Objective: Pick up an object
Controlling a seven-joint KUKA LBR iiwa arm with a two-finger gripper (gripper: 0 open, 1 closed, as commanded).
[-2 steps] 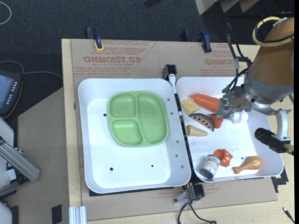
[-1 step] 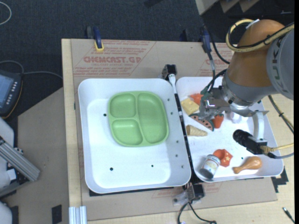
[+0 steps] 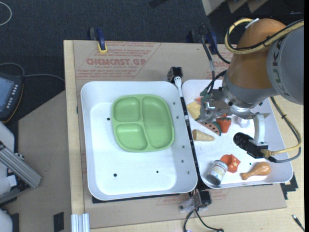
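Bench (image 3: 77, 105) w/ two white bins (image 3: 96, 144), dark floor (image 3: 96, 8) behind; jaws' state: can't tell.

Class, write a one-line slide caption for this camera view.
KUKA arm's gripper low over toy food in the right bin; green divided plate in the left bin.

Watermelon slice (image 3: 211, 125): red with dark seeds, lying flat in the right bin, just under the end effector.
Red piece (image 3: 224, 125): right beside the slice.
Yellow wedge (image 3: 193, 110): near the bin's left wall.
Pale cone (image 3: 203, 136): lying on its side.
Can (image 3: 217, 172): tipped over.
Red pepper (image 3: 231, 162): touching the can.
Drumstick (image 3: 256, 170): tan, front right.
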